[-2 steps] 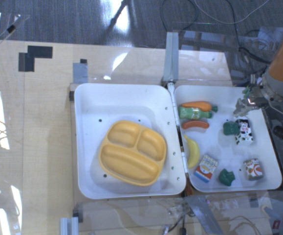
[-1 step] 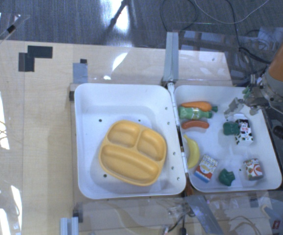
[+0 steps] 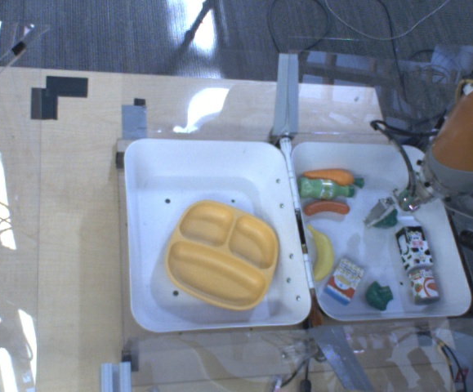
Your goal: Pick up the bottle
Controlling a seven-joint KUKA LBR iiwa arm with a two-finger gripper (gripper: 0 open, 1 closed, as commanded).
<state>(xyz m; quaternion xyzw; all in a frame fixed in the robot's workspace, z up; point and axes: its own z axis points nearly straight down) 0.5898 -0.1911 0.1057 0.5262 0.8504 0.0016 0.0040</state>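
The bottle (image 3: 324, 189) is green with an orange cap and lies on its side near the back left of the right bin (image 3: 457, 300). An orange carrot (image 3: 328, 175) lies just behind it and a red sausage (image 3: 326, 208) just in front. My gripper (image 3: 381, 215) hangs low over the middle of the right bin, to the right of the bottle and apart from it. Nothing of the bottle is between its tips. The grey arm with its orange band (image 3: 467, 129) reaches in from the right.
The right bin also holds a banana (image 3: 322, 253), a small juice carton (image 3: 345, 280), a green toy (image 3: 378, 296) and a cow-patterned carton (image 3: 417, 264). A yellow divided tray (image 3: 222, 254) lies in the left bin (image 3: 146, 219). Cables run behind the bins.
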